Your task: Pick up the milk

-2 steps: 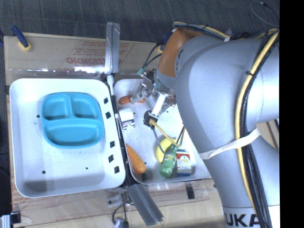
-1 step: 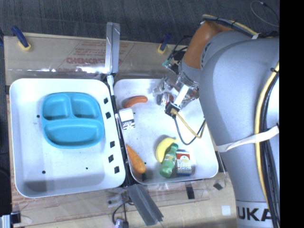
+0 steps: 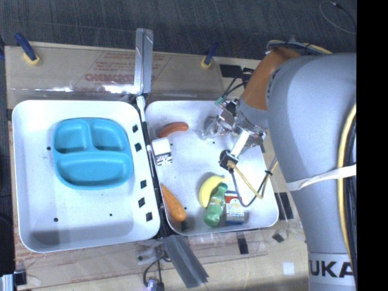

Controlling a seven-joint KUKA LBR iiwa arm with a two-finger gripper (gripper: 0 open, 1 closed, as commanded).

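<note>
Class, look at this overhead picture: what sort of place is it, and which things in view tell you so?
Probably a robotics lab test bench, not a kitchen. A grey KUKA arm reaches over two white bins, the food pieces such as the banana look like toys, and blue clamps hold the board down.

arm (image 3: 315, 162) cropped, carton (image 3: 234, 211) half hidden

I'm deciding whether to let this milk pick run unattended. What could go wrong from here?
1. The milk carton stands against the right bin's left wall, leaving little finger room on that side.
2. The pincer hangs near the sausage, across the bin from the carton, so a short reach might take the sausage.
</note>
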